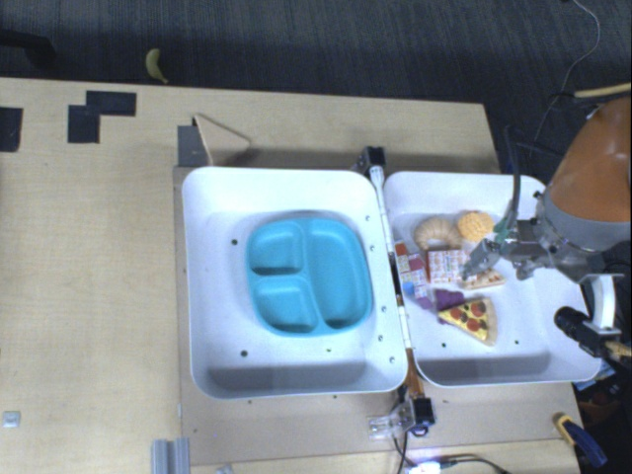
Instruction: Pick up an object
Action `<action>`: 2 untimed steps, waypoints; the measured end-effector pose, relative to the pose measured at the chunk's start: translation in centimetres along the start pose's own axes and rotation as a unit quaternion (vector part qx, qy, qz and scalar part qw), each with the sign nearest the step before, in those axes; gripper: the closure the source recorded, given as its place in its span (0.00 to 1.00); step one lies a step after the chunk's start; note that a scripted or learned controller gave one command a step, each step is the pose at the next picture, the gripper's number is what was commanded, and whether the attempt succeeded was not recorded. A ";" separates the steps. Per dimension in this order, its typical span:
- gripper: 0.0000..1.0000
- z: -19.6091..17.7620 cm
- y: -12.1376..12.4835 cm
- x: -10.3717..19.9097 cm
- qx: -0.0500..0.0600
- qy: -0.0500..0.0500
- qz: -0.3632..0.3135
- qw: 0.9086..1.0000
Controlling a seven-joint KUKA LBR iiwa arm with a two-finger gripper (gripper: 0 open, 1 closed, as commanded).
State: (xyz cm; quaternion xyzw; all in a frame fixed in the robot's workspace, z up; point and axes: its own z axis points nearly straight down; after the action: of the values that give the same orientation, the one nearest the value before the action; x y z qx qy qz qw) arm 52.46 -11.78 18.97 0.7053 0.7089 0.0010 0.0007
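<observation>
Reaching in from the right, the gripper (pixel 486 258) is seen low over the right bin (pixel 523 358), just above a small flat packet (pixel 483 280); whether its fingers are spread or closed cannot be told. A cluster of toy food is gathered in the left half of that bin. A red-and-white printed box (pixel 443 264) is laid flat, but its lettering is too small to be read. Behind it a bagel-like roll (pixel 435 232) and an orange round piece (pixel 475 226) are placed side by side. A pizza slice (pixel 471 317) is laid nearest the front, its long axis slanted and its tip pointed toward the lower right. A teal divided tray (pixel 306 275) is held in the left bin (pixel 212 294).
</observation>
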 end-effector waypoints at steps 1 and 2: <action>0.00 10.2 -2.1 0.2 -0.003 0.000 0.001 1.000; 1.00 9.1 -1.9 0.2 -0.005 -0.001 0.001 1.000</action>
State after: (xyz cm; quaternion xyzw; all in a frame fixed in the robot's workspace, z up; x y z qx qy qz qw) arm 50.55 -11.54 9.85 0.7059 0.7083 0.0040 0.0045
